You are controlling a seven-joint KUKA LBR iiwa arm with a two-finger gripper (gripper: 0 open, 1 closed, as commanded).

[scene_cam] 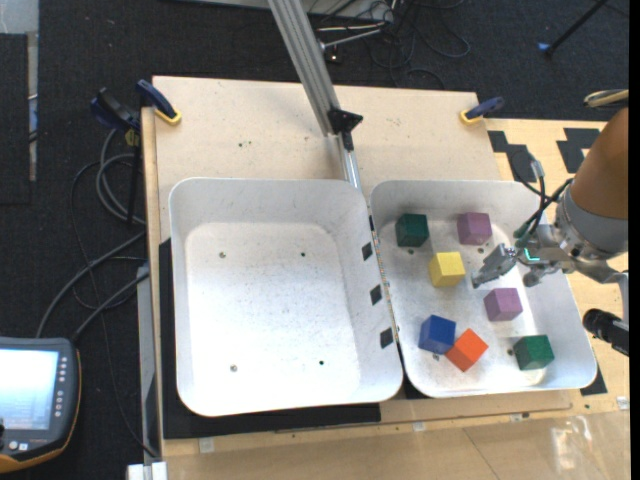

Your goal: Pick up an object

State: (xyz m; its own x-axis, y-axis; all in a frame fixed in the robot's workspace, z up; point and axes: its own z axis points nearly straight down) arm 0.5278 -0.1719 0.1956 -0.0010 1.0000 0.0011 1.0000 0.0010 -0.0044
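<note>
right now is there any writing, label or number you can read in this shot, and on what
None can be read.
The pendant screen at the lower left is lit, but its contents are too blurred.
The cubes and both bins show no print.

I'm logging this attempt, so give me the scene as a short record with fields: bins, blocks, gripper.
bins: left bin and right bin, side by side
blocks in right bin: two green, two purple, yellow, blue, orange
touching: blue and orange
gripper: over right bin, between yellow and purple blocks, holding nothing visible
</note>
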